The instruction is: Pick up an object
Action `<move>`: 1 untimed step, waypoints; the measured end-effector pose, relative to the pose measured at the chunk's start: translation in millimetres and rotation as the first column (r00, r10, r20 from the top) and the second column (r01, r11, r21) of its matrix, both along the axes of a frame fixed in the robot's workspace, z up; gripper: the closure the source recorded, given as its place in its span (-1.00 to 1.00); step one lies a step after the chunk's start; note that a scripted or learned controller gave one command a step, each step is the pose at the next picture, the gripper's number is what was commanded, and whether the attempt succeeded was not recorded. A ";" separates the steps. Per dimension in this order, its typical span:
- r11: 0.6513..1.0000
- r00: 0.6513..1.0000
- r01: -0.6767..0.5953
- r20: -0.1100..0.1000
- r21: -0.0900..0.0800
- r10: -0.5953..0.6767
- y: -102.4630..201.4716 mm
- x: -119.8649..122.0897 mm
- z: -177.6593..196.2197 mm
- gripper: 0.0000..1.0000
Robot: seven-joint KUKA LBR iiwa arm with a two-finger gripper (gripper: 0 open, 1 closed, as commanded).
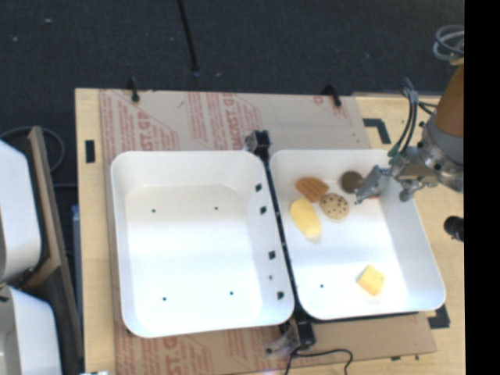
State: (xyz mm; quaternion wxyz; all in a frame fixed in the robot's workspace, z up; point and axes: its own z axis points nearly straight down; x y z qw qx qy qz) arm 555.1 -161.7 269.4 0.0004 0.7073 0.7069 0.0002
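The right bin (pixel 406 241) holds several small items. An orange-brown flat piece (pixel 312 187) lies next to a dark brown round piece (pixel 351 180). Just below them is a speckled cookie (pixel 334 206), with a yellow oval item (pixel 306 218) to its left. A yellow wedge (pixel 371 280) rests near the bin's front right. My gripper (pixel 387 191) hangs over the bin's upper right part, just right of the dark round piece. Its fingers are spread open, one finger (pixel 368 188) reaching toward that piece, and nothing sits between them.
The left bin (pixel 195 241) stands beside the right one, with a black divider (pixel 269 209) between them. Both rest on a cardboard sheet (pixel 195 119) on the wooden bench. White equipment (pixel 16 209) stands at the far left.
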 end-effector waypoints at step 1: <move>1.000 1.000 -0.003 -0.009 0.002 0.003 55.5 13.5 -109.6 -1.00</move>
